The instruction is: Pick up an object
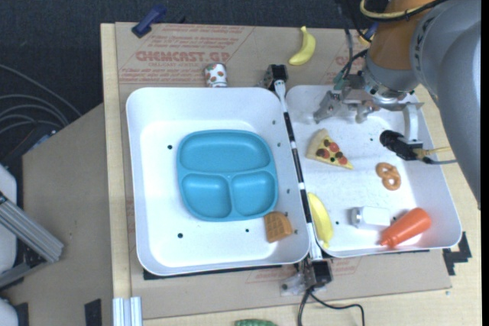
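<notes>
Across the left white bin (145, 164): blue three-compartment plastic plate (226, 173), tan cracker (278, 226) at its lower right. Right white bin (447, 195): yellow banana (320, 218) along left wall, pizza slice (328, 150), pretzel (388, 175), orange carrot (406, 227). Claw (345, 104) over far edge; state cannot be told.

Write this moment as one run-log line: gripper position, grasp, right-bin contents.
gripper: above right bin far edge | grasp: none visible | contents: pizza slice, pretzel, carrot, banana
</notes>
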You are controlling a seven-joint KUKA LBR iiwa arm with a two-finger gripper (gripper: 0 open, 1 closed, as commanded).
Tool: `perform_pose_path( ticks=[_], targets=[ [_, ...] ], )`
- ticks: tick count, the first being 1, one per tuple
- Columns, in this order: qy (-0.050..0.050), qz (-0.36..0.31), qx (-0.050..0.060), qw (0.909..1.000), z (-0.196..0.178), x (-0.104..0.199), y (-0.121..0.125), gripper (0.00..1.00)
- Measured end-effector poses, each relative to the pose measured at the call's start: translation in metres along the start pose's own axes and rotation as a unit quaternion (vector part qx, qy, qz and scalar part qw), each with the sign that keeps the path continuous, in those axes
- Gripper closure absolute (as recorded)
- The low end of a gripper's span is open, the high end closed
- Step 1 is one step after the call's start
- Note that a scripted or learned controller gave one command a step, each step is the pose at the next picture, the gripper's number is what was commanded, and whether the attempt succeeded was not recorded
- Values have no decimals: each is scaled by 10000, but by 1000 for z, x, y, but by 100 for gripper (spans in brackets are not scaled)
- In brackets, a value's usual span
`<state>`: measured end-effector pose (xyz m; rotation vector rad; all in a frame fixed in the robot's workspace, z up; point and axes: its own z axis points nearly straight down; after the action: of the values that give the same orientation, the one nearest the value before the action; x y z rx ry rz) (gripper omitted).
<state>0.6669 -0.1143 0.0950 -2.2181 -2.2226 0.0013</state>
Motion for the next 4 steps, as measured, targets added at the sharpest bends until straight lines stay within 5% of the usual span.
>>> perform_pose_path(
  ticks=[2,3,4],
  targets=[
    [-6,13,-9,10000,10,-21,0,0],
    [-10,10,-21,10000,-1,-21,0,100],
    [-10,10,-18,10000,0,-21,0,0]
  ],
)
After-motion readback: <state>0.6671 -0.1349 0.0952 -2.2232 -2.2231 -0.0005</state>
